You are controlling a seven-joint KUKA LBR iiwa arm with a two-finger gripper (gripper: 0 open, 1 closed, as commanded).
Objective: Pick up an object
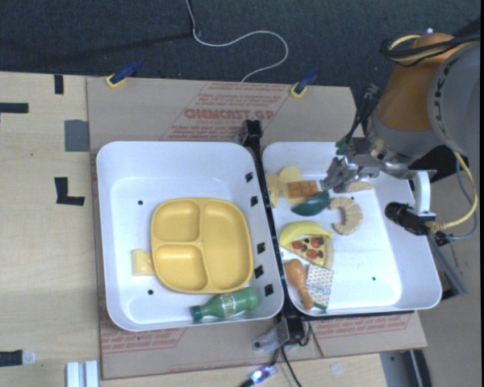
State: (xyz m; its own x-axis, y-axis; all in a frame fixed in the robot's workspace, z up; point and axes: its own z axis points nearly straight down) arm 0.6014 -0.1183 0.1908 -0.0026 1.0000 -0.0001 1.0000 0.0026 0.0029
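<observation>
End effector (340, 176) low in the right bin (387, 280), opening impossible to tell, just above a teal object (310, 207) among toy foods, croissant (348, 215) beside, yellow divided plate (202, 244) in left bin (121, 216)

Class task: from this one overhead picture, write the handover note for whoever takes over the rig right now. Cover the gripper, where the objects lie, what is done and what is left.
Gripper: low over the back of the right bin; finger state cannot be made out, and nothing is seen held.
Right bin: a teal piece just beside the gripper, croissant, banana, pizza slice, carrot.
Left bin: yellow divided plate, green bottle at the front edge.
Done: the arm is at the objects.
Left: grasp one and lift it.
</observation>
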